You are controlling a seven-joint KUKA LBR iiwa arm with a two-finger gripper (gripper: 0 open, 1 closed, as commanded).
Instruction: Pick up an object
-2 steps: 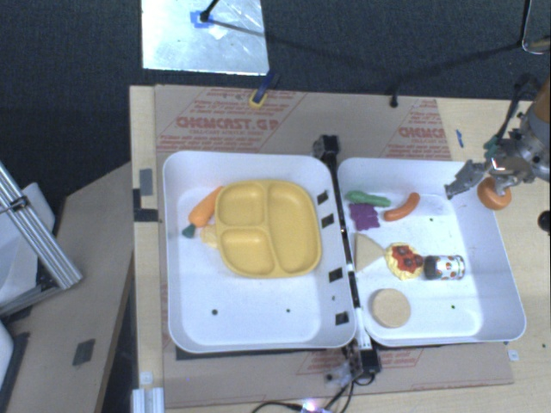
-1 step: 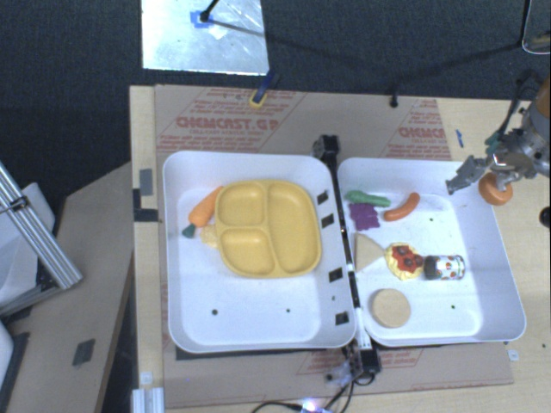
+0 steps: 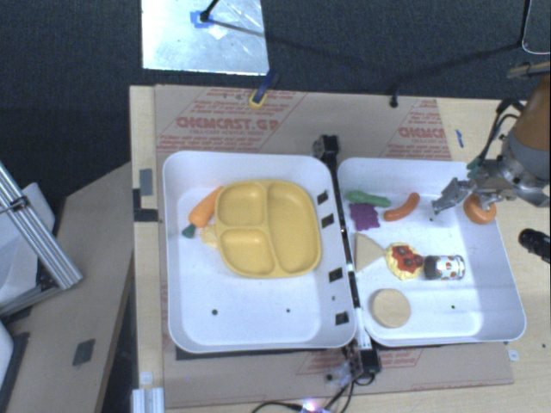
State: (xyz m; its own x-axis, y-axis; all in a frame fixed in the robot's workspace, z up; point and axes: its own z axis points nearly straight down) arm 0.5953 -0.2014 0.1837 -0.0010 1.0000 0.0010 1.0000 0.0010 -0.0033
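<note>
Camera view: end effector over right bin, orange ball just beside; grip state unclear.

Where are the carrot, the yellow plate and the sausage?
carrot point(image 3: 205, 206): camera view, middle of its orange body, left bin.
yellow plate point(image 3: 269, 264): camera view, bare ridge between compartments, left bin.
sausage point(image 3: 402, 206): camera view, middle of its curved length, right bin.

Bright even overhead light, glare on white bins, soft shadows, slight blur
</note>
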